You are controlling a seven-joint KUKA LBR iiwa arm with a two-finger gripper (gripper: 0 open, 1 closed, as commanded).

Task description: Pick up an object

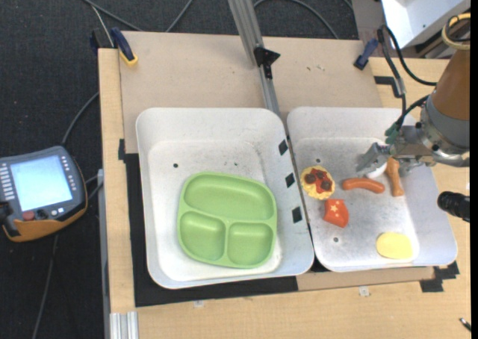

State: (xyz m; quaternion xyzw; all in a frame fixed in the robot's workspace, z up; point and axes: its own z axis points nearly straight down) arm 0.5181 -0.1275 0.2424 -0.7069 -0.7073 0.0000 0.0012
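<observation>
1. Reaching in from the right, over the right bin [441,252]: grey arm with orange band [455,95], jaws [376,158] low above the bin's upper middle; hard to tell whether wide or narrow, nothing seen clamped between.
2. Lying just below and beside the jaws: a red-orange sausage [363,185], roughly level across the bin floor; next to it on the right, an orange carrot-like stick [394,178], standing nearly upright in the view, its top close to the arm's wrist; the two near each other, touching or not unclear.
3. Sitting left of the sausage, near the bin's left wall: a small round yellow piece topped with dark red bits [317,181], like a toy pizza or tart.
4. Resting below that, apart from it: a red chunk [336,213], possibly a toy pepper or strawberry; exact kind unclear.
5. Lying toward the bin's lower right corner, well apart from the rest: a pale yellow oval [394,246], lemon-like.
6. Holding one thing, the left bin [160,136]: a green divided plate [226,219] with three compartments, one wide above and two smaller below; set in the lower middle of the bin.
7. Carrying both bins side by side, touching along the middle: a tan desk [194,69]; blue clamps at its upper left [123,45] and upper right [365,54] corners.
8. Rising from the desk's top middle: a slanted metal post [243,9].
9. Resting on the dark floor at far left, off the desk: a handheld control pendant [39,192] with a lit screen; cables trailing around it.
</observation>
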